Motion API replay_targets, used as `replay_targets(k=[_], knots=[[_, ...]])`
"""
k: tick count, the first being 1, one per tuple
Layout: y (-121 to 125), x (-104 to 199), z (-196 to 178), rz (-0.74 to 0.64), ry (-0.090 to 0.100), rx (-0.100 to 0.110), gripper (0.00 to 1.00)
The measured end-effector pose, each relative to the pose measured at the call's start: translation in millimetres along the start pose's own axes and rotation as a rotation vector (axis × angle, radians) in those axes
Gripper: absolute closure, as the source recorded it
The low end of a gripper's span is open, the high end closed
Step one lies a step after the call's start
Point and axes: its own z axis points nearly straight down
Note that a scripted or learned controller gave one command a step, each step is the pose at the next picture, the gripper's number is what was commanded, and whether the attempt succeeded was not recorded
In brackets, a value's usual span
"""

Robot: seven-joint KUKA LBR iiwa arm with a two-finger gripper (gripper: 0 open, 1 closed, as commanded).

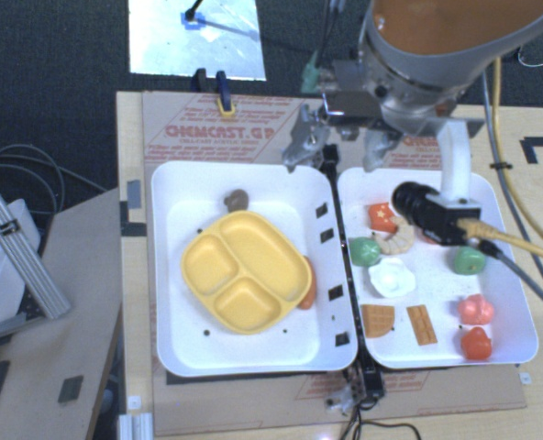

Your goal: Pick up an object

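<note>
The arm [455,16] hangs above the far edge of the bench, over the seam between the left bin [175,337] and the right bin [515,324]. Its gripper [336,149] has jaws spread apart with nothing between them, so the pick looks not yet begun. The yellow tray [244,269] lies in the left bin, and the small toy foods, such as the green one [470,260] and the red one [476,342], lie untouched in the right bin.

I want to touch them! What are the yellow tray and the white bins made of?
The yellow tray looks like smooth moulded plastic: even colour, rounded compartments, soft shine. The white bins look like thin glossy plastic too, though the picture can't settle that.
</note>
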Motion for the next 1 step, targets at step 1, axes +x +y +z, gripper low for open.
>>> replay_targets(k=[1], knots=[[0.0, 0.0, 0.0, 0.000, 0.000, 0.000, 0.00]])
